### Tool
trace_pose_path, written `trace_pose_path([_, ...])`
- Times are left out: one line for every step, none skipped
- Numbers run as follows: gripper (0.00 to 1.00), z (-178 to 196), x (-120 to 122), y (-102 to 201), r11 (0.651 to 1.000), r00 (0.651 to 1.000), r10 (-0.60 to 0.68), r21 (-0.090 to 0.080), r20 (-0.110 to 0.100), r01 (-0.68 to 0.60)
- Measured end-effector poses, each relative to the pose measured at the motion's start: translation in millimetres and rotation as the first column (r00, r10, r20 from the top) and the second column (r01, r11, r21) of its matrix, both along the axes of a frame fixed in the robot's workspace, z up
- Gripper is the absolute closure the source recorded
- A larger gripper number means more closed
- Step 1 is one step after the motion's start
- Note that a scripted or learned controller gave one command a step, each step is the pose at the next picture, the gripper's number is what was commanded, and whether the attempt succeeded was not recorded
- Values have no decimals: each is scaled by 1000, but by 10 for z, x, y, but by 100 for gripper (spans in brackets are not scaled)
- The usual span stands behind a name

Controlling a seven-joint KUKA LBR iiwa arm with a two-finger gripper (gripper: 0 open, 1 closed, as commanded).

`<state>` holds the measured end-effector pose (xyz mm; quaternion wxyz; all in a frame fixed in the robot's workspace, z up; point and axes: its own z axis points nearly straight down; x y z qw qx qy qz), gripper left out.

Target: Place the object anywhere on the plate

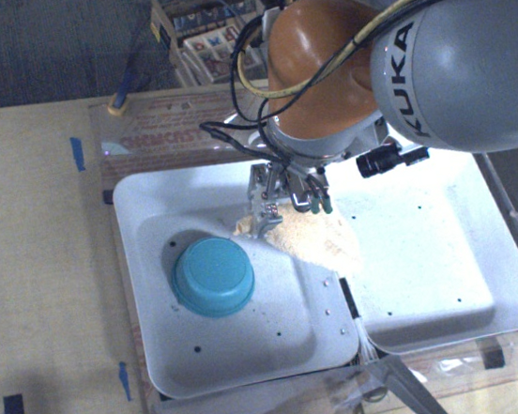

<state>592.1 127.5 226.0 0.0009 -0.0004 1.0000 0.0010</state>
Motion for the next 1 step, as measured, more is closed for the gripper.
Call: trace_pose_path([0,3,2,-1,1000,1000,0,0,1,0])
